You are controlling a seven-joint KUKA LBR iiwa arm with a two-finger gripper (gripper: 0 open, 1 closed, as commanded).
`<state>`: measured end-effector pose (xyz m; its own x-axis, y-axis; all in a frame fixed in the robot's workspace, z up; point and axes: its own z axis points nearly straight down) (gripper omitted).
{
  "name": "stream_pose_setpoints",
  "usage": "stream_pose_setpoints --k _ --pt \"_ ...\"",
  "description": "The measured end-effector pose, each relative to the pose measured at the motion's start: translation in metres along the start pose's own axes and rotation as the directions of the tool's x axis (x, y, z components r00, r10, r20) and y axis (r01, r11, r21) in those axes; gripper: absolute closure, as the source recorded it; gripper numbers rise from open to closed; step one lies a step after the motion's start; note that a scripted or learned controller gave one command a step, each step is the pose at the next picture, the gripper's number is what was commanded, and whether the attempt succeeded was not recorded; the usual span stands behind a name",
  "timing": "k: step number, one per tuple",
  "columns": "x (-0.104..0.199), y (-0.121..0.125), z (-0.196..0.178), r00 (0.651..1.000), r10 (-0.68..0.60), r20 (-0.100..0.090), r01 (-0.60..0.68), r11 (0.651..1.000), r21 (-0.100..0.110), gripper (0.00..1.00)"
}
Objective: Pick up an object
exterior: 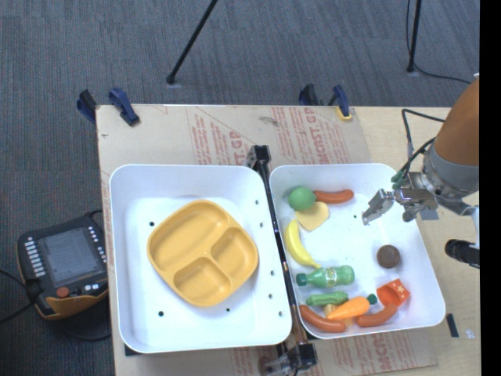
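Our grey two-finger gripper hovers with fingers spread and empty over the right white bin; we risk closing on air, since the small brown ball sits nearer us.

Even, diffuse light falls from above, bright without harshness. The two white bins are the brightest surfaces and verge on washed out, yet their rims and small holes stay readable. Shadows are soft and short: a faint grey one hugs the yellow plate on its lower side, and weak ones sit under the toy foods right of that plate. The dark carpet above the plate reads dim and slightly grainy. Focus is moderate throughout; fine edges look soft, and straight lines stay straight.
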<state>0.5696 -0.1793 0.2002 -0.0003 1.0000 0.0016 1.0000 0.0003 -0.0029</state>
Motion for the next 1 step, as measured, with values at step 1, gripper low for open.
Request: stream_pose_setpoints --k 1 --pt "0.0412 0.0751 0.1121 1.000 -0.001 0.000 0.001 1.000 -0.003 0.00"
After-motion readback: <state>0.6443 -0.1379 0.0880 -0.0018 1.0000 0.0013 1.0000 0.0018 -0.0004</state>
